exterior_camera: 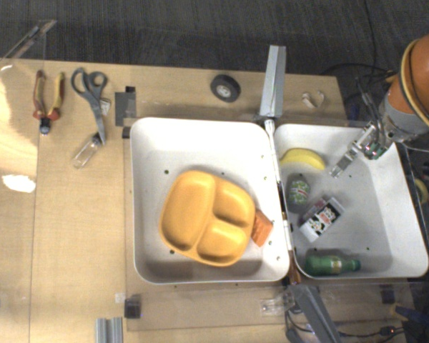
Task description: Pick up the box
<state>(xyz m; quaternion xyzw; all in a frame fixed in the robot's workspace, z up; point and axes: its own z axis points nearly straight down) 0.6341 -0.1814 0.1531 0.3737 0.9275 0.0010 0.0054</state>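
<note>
Camera view, looking down at a slant, shows the grey arm entering from the right, its orange band bulging at the upper right edge and partly cut off by the frame. From the wrist the arm slopes down and to the left over the right bin, ending in the gripper, which hangs above the bin's upper middle, just right of the yellow banana. The gripper is seen as a thin, pale, blurred streak; whether it is spread or closed cannot be told, and nothing can be seen in its hold.

The box, small, with black, white and red print, lies tilted on the floor of the right bin, near the middle, below and left of the gripper and well apart from it. A round green-patterned object sits between the banana and the box; its print is too small to read. A green bottle lies on its side along the bin's lower wall.

The left bin carries a yellow divided tray, with a small orange item partly tucked under its right edge. On the bench to the left lie pliers and scissors, with a roll of tape above the bins.
</note>
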